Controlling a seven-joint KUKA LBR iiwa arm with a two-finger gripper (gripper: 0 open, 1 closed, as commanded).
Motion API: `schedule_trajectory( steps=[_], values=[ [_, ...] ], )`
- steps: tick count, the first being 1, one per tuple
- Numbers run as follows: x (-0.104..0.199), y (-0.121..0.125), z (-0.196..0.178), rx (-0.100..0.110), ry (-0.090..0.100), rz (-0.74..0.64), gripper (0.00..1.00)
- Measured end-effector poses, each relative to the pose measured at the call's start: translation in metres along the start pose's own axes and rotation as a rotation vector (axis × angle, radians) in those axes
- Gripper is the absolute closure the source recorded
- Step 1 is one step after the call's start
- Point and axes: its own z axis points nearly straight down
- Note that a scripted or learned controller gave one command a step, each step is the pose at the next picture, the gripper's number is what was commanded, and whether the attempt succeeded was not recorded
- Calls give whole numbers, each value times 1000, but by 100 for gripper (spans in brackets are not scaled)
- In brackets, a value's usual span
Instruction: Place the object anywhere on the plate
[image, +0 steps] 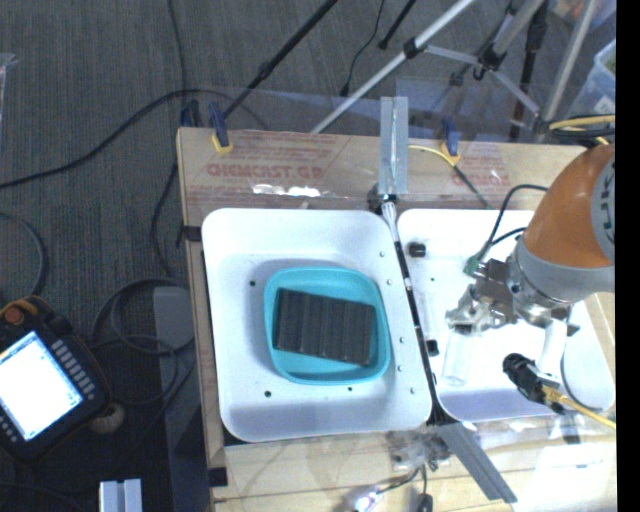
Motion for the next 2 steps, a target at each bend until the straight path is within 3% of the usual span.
schedule_trajectory(
  steps=[1,2],
  values=[
    [54,-35,4,1,0,-77,100],
    [54,-35,4,1,0,-77,0]
  ],
)
